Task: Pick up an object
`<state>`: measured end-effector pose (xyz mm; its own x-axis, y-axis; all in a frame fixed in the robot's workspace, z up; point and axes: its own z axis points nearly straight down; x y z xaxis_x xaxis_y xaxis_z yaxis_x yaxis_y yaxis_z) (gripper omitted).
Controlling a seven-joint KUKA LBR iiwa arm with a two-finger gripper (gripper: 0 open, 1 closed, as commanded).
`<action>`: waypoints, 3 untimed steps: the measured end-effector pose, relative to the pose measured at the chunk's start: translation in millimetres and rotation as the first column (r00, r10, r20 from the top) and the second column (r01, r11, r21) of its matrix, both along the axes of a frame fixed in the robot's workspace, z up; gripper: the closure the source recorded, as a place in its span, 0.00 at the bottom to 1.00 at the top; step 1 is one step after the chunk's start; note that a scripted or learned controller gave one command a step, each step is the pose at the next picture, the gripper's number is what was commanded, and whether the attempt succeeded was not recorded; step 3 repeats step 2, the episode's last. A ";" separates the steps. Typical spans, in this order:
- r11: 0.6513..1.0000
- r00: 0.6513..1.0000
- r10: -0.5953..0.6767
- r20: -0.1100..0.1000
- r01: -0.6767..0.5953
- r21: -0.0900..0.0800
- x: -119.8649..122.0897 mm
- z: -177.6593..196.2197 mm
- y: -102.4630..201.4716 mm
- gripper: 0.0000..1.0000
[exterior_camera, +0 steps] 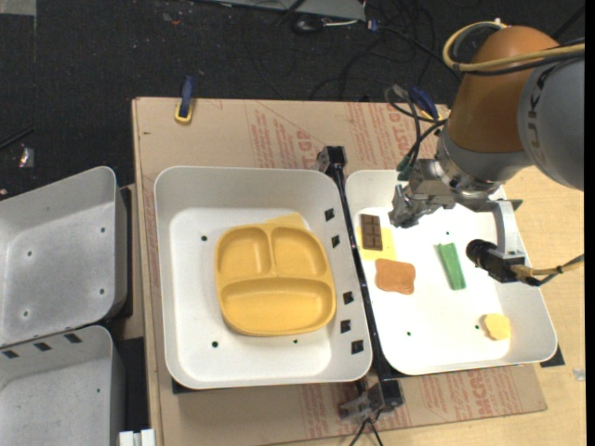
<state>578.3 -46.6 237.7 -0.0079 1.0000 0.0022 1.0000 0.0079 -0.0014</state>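
Observation:
My gripper (405,214) hangs over the upper left part of the right bin (521,342), just right of a brown chocolate-bar piece (371,232) that lies on a yellow card by the bin's left wall. Below it rests an orange toast-shaped piece (395,276). To the right of that lies a green stick (451,266), and a small yellow lump (495,326) sits near the bin's lower right corner. I see nothing between the gripper's fingers.
The left bin (181,342) holds a yellow divided plate (275,280). A row of black clips runs along the wall between the two bins. Spare white bin lids (56,249) lie off the bench at the left. Cables trail on the floor behind.

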 end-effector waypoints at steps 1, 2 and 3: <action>1.000 1.000 0.000 0.000 0.000 0.000 -0.9 -12.7 54.5 1.00; 1.000 1.000 0.001 0.003 -0.001 0.000 9.1 -6.7 108.5 1.00; 1.000 1.000 0.001 0.003 -0.001 0.000 9.1 -6.7 108.5 1.00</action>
